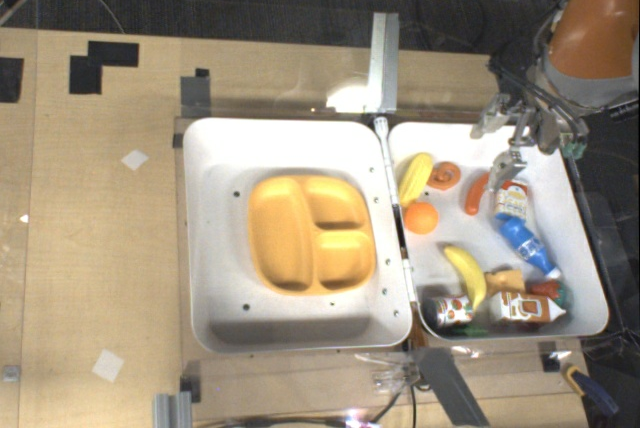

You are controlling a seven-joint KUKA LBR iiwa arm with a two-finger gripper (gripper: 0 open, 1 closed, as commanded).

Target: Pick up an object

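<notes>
Hovering over the right bin [590, 266], my end effector [512, 159] hangs above a blue bottle [520, 226]; whether it is clenched or released, I cannot tell. This bin holds two bananas [415, 178] [466, 273], one orange [421, 217], one can [453, 311] and one carton [525, 309]. One yellow tray [310, 232] sits in the left bin [215, 216].
</notes>
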